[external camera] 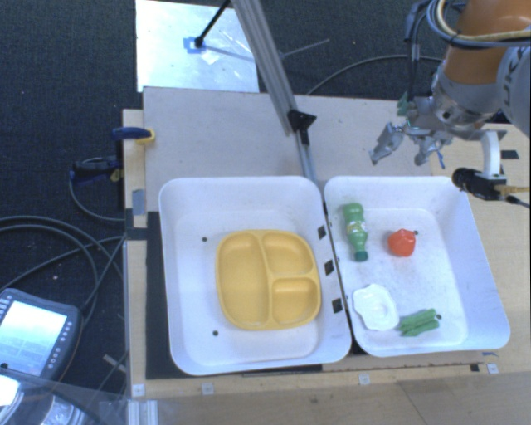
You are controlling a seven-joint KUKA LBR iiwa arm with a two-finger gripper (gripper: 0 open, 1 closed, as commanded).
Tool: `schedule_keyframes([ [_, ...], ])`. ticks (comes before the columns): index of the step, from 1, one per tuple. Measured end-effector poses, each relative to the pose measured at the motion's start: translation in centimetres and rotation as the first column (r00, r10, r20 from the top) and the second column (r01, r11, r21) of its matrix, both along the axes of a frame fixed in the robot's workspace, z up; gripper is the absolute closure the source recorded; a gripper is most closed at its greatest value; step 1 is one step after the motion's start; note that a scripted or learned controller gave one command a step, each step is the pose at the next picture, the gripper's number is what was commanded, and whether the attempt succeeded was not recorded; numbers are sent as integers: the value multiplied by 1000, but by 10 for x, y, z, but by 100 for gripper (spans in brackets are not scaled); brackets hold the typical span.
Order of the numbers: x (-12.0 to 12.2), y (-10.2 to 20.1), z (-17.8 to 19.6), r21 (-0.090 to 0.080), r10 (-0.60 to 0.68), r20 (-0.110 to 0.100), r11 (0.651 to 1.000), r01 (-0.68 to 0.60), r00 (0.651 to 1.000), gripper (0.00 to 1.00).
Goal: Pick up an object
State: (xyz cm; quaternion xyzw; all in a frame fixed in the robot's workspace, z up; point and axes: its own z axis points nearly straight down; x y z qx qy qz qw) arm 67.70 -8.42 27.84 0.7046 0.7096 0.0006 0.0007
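Pincer [409, 150] up over the bench beyond the far rim of the right bin [477, 241], fingers spread apart with nothing between them. Grey arm with orange band [485, 21] just behind and above it, toward the upper right corner.

Below the pincer, inside the right bin, and all well apart from the fingertips:
- green bottle [356, 232], lying lengthwise, below and slightly left, close to the bin's left wall
- red-orange pepper-like toy [402, 242], almost straight below, just right of the bottle, not touching it
- white flat piece [376, 306], farther down, near the bin's near side
- green bean-like toy [419, 322], lowest of all, just right of the white piece, seemingly touching its edge

Down and to the left of the pincer, the left bin [178, 249], with a yellow divided plate [267, 278] flat in its middle, three compartments visible.

Left of the pincer, a grey pole [274, 66] slanting across the bench with a black clamp at its foot. Far left and lower, black cables and a handheld screen [29, 336] on the dark floor.
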Motion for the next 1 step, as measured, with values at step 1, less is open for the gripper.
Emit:
schedule_keyframes([
  [1,0,0,0,-1,1,0,1000,-1,1000,0],
])
